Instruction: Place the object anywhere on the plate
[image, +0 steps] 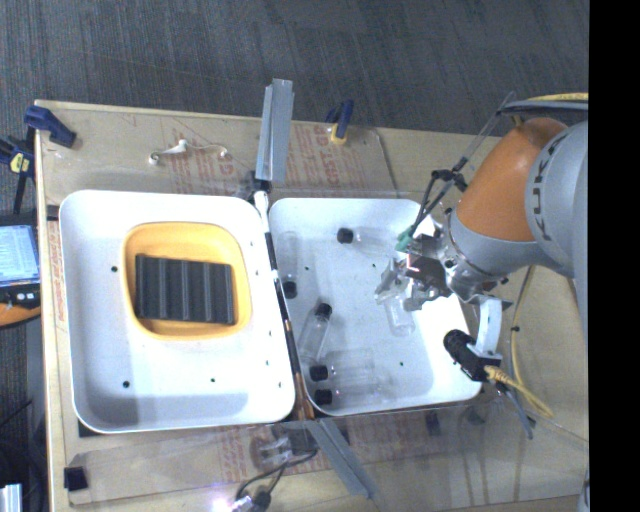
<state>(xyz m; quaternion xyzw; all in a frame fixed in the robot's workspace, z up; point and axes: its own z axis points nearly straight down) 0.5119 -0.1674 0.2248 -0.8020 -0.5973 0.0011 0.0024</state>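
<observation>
Where the arm (530, 200) reaches in from the right, grey with its orange band rounded over the wrist, the gripper (405, 285) hangs low over the right bin (300, 215), close to that bin's right-hand side, and the blur of metal and cable there hides its business end, so I cannot tell how it stands or whether anything sits in it. Several clear plastic vials with black caps lie scattered in the right bin: one small black cap (345, 236) near the top, a slim vial (321, 328) lying at a slant near the middle, another black-capped piece (289, 289) against the left wall, and a larger clear one (345, 378) near the bottom edge. Just beneath the gripper a pale, see-through shape (400, 318) rests on the bin floor, too faint to name with confidence; which of these is the object is not clear. The plate (185, 242), yellow-rimmed and rounded at the corners, sits in the left bin (90, 330), slightly above its centre, carrying a dark ribbed insert (186, 290). The two bins stand side by side on the tabletop (120, 135), touching along their shared edge, with blue clamps (50, 125) at the far left corner.
</observation>
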